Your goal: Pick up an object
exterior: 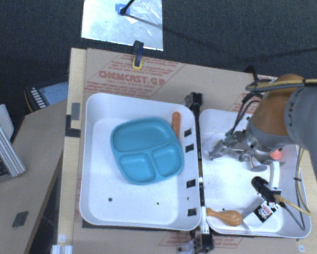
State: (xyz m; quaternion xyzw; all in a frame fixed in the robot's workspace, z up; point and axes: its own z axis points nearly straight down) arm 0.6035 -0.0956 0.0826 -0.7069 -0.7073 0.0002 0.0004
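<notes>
- Reaching in from the right, the arm (pixel 294 118) hangs over the right bin (pixel 225 184), with its orange band just above the wrist.
- The gripper (pixel 233 151) is low over the upper half of that bin, toward its left wall. Apart or together: cannot tell from this angle.
- A tan piece (pixel 225 216), bulb-ended with a thin neck, lies along the right bin's near edge by the left corner, well apart from the gripper.
- The left bin (pixel 91 201) holds a blue plate (pixel 145 150) with three compartments, lying flat about the middle.
- An orange stick (pixel 176 122) lies at the plate's upper right rim, near the wall between the bins. Touching the plate or not: cannot tell.
- Both bins sit side by side on a brown board (pixel 147 77) with red print.
</notes>
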